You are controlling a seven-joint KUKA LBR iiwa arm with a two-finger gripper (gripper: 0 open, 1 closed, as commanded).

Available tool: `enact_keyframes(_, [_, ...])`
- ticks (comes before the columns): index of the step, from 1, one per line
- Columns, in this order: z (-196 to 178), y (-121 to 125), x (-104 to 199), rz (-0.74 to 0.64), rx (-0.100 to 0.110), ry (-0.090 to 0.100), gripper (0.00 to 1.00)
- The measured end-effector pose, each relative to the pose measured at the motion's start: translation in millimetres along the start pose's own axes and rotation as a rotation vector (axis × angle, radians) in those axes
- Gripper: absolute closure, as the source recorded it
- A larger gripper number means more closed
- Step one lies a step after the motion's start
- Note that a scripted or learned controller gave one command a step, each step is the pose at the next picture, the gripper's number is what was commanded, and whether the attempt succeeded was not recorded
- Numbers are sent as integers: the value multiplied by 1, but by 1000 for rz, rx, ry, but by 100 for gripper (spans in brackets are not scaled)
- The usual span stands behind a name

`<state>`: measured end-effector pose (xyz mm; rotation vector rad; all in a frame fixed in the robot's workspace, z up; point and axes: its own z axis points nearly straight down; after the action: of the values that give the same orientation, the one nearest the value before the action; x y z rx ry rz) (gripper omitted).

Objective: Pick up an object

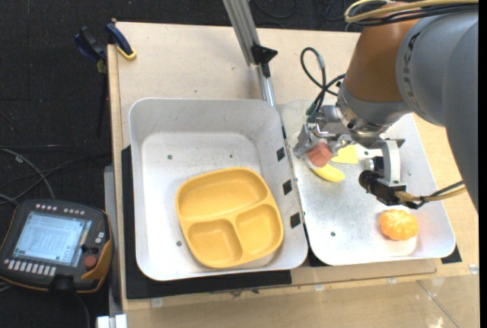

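A grey arm with an orange band reaches over the right white bin [426, 239]. The left bin [152, 167] holds a yellow divided plate [228, 224]. The gripper [329, 142] hangs low among a pink piece [319, 157] and yellow pieces [330, 173]; whether it grips anything is hidden. An orange [398, 225] lies apart. Crowded pieces may slip aside.
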<state>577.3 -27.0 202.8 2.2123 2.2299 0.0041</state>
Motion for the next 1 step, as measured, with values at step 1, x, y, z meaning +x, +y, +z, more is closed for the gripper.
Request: enact_keyframes(1, [-16, 17, 54, 0, -1, 1, 100])
